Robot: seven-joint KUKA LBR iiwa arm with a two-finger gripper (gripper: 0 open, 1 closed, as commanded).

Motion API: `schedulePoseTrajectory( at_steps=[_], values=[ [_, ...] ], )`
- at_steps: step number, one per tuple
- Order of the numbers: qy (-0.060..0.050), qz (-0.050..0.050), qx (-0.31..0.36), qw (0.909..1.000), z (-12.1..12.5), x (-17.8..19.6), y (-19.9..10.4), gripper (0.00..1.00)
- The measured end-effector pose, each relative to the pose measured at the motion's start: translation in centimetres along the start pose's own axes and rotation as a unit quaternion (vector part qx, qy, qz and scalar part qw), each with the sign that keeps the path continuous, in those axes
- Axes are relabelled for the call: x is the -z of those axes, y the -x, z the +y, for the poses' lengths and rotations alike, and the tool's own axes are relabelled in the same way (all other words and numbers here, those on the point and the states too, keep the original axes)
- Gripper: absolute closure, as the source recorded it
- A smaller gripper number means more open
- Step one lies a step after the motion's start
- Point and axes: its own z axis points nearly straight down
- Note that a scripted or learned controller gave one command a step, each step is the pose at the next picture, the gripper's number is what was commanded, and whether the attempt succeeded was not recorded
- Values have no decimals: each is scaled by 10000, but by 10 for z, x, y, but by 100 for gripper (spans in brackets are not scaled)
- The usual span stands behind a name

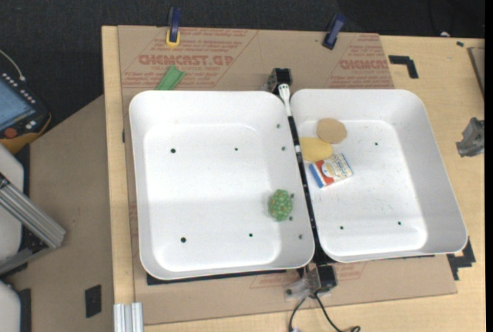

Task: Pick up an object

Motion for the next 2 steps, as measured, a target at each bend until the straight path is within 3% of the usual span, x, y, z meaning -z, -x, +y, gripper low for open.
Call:
schedulePoseTrajectory(
  at_steps=[1, 2],
  values=[
    [-37, 11, 11, 10000, 1, -92, 31, 100],
    [-11, 18, 53, 10000, 3, -117, -18, 100]
  ],
)
